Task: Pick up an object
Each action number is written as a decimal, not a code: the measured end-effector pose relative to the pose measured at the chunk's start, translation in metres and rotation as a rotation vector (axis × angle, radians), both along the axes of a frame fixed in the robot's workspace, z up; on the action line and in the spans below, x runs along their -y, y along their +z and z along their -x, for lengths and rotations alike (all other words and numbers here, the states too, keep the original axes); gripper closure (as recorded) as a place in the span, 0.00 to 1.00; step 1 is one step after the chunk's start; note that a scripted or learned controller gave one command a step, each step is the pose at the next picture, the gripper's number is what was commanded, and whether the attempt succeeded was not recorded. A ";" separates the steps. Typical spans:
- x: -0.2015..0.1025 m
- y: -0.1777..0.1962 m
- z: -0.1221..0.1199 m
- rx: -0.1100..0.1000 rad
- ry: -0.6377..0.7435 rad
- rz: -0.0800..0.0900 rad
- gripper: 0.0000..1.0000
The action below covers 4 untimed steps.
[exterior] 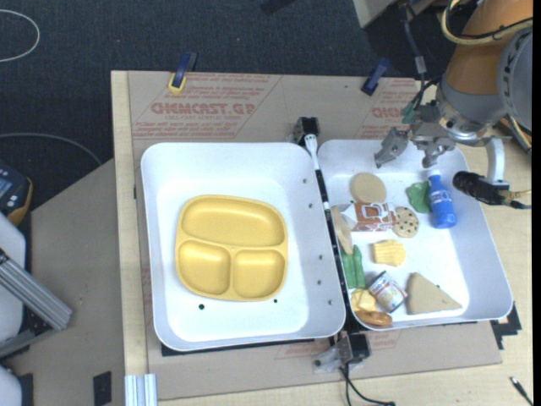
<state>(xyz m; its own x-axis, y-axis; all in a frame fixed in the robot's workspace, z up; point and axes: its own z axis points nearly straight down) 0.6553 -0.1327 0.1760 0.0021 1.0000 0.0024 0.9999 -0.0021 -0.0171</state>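
Observation:
My gripper (412,151) hangs over the far edge of the right bin (482,252), its two grey fingers spread apart with nothing between them. Below it in that bin lie a round tan cookie (368,186), a blue bottle (439,201), a green piece (418,195), a red-and-white packet (372,216), a chocolate-chip cookie (406,222), a yellow cracker (388,250), a green vegetable (352,267), a small jar (387,292) and a tan wedge (429,294). The gripper is above and just beyond the tan cookie and the blue bottle, touching neither.
The left bin (161,227) holds a yellow divided plate (230,245). A black divider strip (319,194) runs between the bins. The bench's cardboard top (237,108) lies behind them. The arm's orange band (490,32) is at the upper right, with a black cable (478,186) by the bin's right wall.

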 end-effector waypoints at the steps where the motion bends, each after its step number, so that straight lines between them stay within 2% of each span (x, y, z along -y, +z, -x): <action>1: 0.000 0.010 -0.003 0.016 0.002 0.002 0.00; 3: -0.004 -0.087 0.004 0.016 0.002 0.001 0.00; 4: -0.004 -0.071 0.001 0.026 0.003 0.002 1.00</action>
<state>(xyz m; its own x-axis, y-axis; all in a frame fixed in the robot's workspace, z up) 0.6540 -0.1284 0.1052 -0.0009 1.0000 0.0002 1.0000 0.0009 0.0094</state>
